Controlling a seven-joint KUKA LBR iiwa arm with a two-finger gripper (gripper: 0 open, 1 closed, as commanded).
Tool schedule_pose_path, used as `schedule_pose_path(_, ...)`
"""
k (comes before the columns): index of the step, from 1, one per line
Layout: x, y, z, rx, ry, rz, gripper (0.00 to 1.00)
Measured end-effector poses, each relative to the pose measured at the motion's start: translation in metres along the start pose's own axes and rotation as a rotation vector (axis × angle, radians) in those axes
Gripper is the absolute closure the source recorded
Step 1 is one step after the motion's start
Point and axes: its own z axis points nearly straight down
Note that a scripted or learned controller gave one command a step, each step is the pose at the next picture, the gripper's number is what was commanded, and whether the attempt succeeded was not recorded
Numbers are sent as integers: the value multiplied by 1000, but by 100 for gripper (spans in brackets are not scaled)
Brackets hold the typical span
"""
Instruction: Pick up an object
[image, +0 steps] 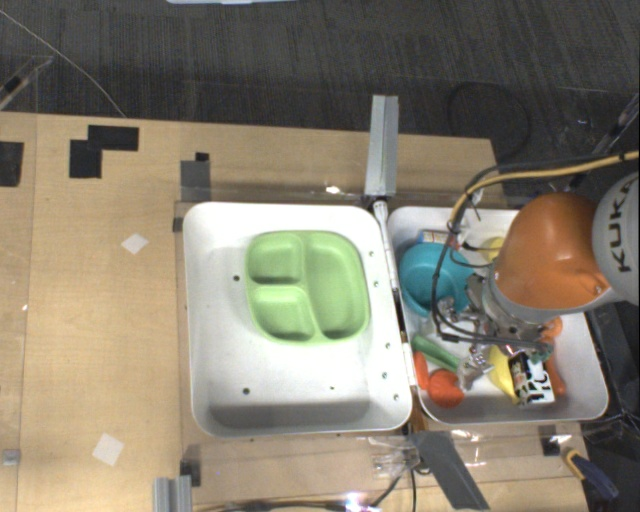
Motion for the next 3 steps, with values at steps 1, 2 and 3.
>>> schedule_pose_path(1, 20, -27, 0, -2, -4, 111, 0)
schedule_pose_path(2, -31, -48, 5, -41, 114, -18, 0)
schedule_pose_path(3, -3, -82, -6, -8, 7, -286, 0)
